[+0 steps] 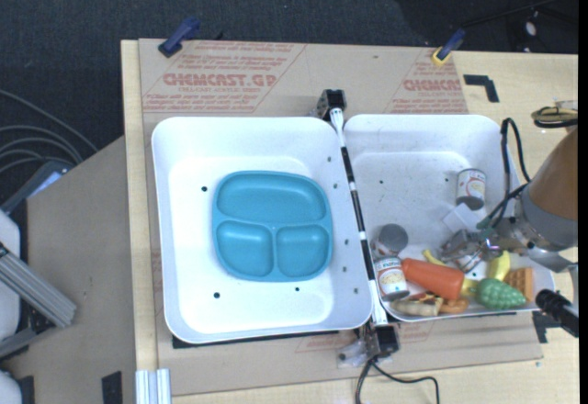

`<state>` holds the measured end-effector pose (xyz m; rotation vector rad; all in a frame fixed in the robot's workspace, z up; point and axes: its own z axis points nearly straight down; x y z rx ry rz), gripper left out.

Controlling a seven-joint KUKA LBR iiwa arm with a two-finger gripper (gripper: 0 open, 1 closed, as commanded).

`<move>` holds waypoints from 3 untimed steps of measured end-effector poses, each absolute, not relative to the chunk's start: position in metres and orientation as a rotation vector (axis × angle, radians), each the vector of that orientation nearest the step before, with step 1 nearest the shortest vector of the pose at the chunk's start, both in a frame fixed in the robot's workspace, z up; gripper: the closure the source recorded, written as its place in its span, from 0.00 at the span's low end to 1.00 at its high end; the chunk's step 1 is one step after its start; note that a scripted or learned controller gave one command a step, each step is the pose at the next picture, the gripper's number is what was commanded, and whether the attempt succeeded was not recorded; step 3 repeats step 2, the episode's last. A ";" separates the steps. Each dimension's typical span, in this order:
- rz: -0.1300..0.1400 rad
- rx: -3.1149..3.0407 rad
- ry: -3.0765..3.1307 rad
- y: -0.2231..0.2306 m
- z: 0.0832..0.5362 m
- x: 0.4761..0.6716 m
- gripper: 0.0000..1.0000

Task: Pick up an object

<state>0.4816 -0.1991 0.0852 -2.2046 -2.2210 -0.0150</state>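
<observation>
A blue divided tray [272,225] lies in the left white bin [175,209].

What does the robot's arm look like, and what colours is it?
The arm is grey and rounded, with an orange-brown band above the wrist. A thin black cable loops up beside it. The gripper is dull grey metal, too small and blurry to describe further.

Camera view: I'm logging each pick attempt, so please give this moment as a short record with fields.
left bin: holds a blue divided plate
right bin: toys heaped in its near right corner
toys: carrot, green grapes, small can, second can apart near the far wall
gripper: low over the heap, above the carrot
grasp: cannot tell
arm: reaches in from the right
</observation>
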 end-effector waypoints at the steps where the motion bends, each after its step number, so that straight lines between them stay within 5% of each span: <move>1: -0.019 -2.201 -2.223 -0.198 0.095 0.482 1.00; 2: 0.000 -2.220 -2.222 -0.162 0.189 0.479 1.00; 3: 0.000 -2.220 -2.222 -0.162 0.189 0.479 1.00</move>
